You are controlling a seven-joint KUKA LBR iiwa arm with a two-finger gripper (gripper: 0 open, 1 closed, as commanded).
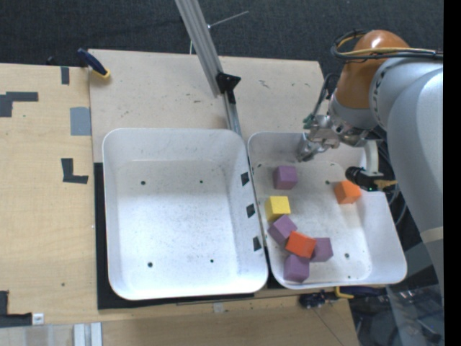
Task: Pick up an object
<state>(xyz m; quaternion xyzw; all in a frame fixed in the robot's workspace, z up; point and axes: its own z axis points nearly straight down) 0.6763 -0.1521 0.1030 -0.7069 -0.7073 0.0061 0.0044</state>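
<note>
My gripper (308, 152) hangs over the far edge of the right bin (374, 254), pointing down and left. Just below and left of it lies a purple cube (285, 176). A yellow cube (277, 207) sits lower, near the bin's left wall. Beneath that lie a purple cube (282, 228), an orange-red block (300, 246), and two more purple cubes (322, 249) (296, 267) clustered together. An orange cube (347, 192) rests alone on the right side. Nothing shows between the fingers.
The left bin (176, 207) stands beside the right one, their walls touching in the middle. A slanted metal rail (202, 38) crosses the bench from the top toward the bins' junction. A blue and yellow clamp (94, 63) lies at the bench's far left.
</note>
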